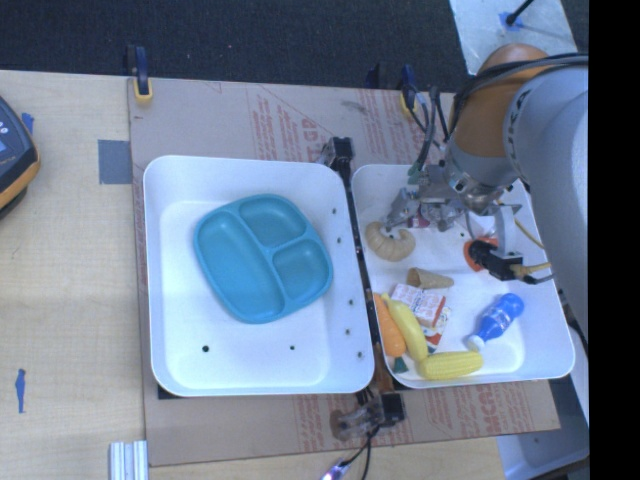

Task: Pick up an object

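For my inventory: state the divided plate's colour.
Light blue; the divided plate shows best in the camera view.

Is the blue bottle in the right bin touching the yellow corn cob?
Apart. The camera view shows bare white bin floor between the blue bottle, which lies near the right bin's right side, and the yellow corn cob at its front edge.

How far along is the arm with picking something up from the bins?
Done: the two-finger gripper has been brought into the right white bin, by the beige ring-shaped toy. In hand: nothing visibly held. Left: gripping and lifting one; the blue bottle, yellow corn cob and orange carrot lie on the bin floor.
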`<state>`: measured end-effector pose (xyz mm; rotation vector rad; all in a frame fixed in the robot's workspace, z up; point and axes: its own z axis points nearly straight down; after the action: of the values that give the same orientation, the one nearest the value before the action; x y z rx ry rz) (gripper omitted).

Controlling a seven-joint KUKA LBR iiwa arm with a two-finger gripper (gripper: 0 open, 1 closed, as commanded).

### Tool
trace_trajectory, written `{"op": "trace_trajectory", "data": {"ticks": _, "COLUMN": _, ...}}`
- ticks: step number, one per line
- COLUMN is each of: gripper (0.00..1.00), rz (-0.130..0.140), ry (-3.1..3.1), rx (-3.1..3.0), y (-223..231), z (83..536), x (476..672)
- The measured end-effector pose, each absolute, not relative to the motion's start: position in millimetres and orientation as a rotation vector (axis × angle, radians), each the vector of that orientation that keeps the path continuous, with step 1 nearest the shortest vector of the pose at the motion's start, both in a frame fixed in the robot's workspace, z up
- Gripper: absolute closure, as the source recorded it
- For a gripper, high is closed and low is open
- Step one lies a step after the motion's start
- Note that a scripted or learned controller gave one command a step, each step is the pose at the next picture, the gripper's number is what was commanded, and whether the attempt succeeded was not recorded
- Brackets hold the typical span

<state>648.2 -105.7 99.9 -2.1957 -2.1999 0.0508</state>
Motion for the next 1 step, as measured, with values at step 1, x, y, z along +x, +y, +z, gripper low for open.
{"op": "trace_trajectory", "data": {"ticks": 1, "gripper": 0.0, "rz": 0.005, "ry": -2.225, "rx": -2.214, "y": -100.3, "z": 91.4, "x": 557.2}}
